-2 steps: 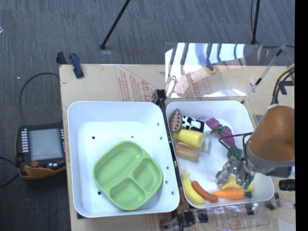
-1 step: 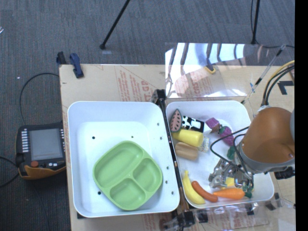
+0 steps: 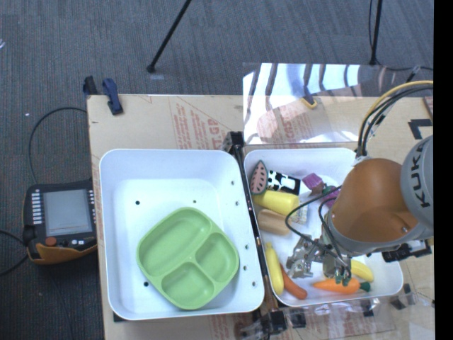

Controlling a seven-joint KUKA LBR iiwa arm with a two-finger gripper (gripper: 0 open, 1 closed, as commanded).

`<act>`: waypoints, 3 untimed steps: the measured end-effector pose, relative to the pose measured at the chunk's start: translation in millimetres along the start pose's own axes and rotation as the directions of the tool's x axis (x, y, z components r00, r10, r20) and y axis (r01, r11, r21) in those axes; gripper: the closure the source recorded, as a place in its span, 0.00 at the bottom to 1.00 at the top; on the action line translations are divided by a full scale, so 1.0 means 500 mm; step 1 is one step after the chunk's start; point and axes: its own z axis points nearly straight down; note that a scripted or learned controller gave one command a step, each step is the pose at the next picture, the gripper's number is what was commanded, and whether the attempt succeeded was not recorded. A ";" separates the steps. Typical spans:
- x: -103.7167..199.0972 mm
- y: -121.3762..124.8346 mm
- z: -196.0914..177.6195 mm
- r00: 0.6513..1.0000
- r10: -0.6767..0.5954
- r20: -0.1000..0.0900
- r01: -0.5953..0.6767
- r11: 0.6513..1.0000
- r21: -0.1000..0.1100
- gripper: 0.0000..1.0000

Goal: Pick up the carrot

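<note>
Carrot [image 3: 337, 285]: you see it lying flat in the right bin, near the front wall, its orange body running left to right with a green top at the right end.
Second carrot-like piece [image 3: 294, 287]: a thinner, redder orange stick lies just left of the carrot, slanted, close to the front wall.
Jaws [image 3: 320, 261]: they hang low over the front part of the right bin, just above and slightly left of the carrot. You cannot tell whether they are wide or narrow; the metal parts blur together and the wrist covers much of them. Nothing shows clearly between them.
Arm [image 3: 371, 204]: the orange band and grey body enter from the right and cover the middle right of the bin.
Right bin [image 3: 297, 151]: white and shallow. It also holds a watermelon slice [image 3: 259, 177] at the back left, a black-and-white block [image 3: 285, 183] beside it, a purple piece [image 3: 312, 183], a yellow cylinder [image 3: 277, 202], a tan bread roll [image 3: 272, 222], a banana [image 3: 274, 269] along the left wall, and a small yellow piece [image 3: 362, 270] right of the jaws.
Left bin [image 3: 141, 163]: white; it holds a green divided plate [image 3: 187, 257], lying flat and turned at an angle.
Counter [image 3: 170, 119]: a brown board carries both bins, touching side by side.
Floor [image 3: 71, 41]: a handheld control pendant [image 3: 62, 222] lies to the left of the counter.
</note>
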 end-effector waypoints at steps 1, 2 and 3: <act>-0.022 -0.088 -0.001 0.985 -0.170 0.003 0.170 0.985 0.002 1.00; 0.004 0.011 0.001 0.923 -0.384 -0.001 0.384 0.923 0.000 1.00; 0.028 0.176 -0.203 0.772 -0.636 0.006 0.636 0.772 0.003 1.00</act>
